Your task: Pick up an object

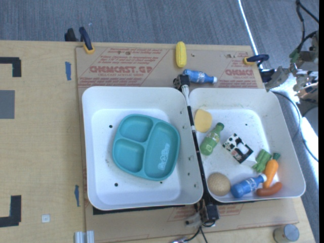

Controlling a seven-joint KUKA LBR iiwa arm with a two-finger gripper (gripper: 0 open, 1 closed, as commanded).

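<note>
A blue bottle [248, 186], sausage [268, 189] and carrot [272, 170] crowd the right bin [288, 135] at five o'clock; a green bottle [210, 139] lies centrally. The left bin [96, 135] holds a teal divided plate [146, 147]. The tool's state cannot be told.

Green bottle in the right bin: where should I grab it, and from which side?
Take the green bottle across its wide lower body, coming straight down. It lies flat and slanted, neck toward the far side, with bare floor on both long sides, so fingers likely fit there.
</note>
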